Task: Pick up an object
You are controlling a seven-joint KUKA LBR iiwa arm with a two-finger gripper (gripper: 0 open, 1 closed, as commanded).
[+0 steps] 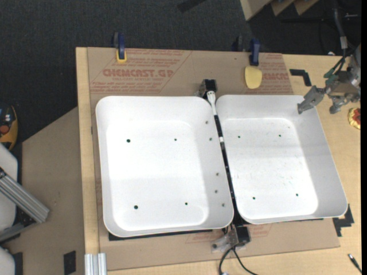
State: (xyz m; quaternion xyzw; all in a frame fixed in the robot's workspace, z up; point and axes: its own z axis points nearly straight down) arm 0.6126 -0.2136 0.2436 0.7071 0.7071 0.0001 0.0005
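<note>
My gripper (319, 104) hovers over the far right corner of the right bin (321, 171), at the view's right edge. Its two grey fingers are spread apart and open, with nothing between them. A small yellow object (253, 77) lies on the brown board just beyond the right bin's far rim, to the left of the gripper and apart from it. A red and yellow object (354, 118) peeks in at the right edge, outside the bin and just below the gripper.
The left bin (109, 171) sits beside the right one, with a black strip (221, 148) between them. Blue clamps (120, 42) (254, 50) hold the board's far edge. Cables (232, 245) lie at the front.
</note>
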